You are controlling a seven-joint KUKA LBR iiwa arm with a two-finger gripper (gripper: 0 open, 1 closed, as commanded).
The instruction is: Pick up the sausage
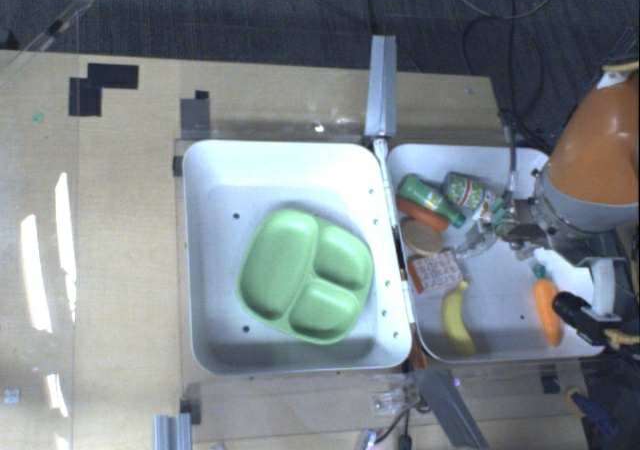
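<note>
Banana (458, 318) at the bin's (500, 343) six o'clock; sausage (422, 210) not yet reached.
Gripper (510, 223) is poised at three o'clock, its state untellable; a reach toward nine is needed.

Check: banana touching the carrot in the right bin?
Apart. Camera view shows the banana and carrot with bare white bin floor between them.

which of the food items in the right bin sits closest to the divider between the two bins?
The reddish-brown sausage, lying against the right bin's left wall beside the divider. The banana lies further in, and the carrot is over by the far right side.
</note>
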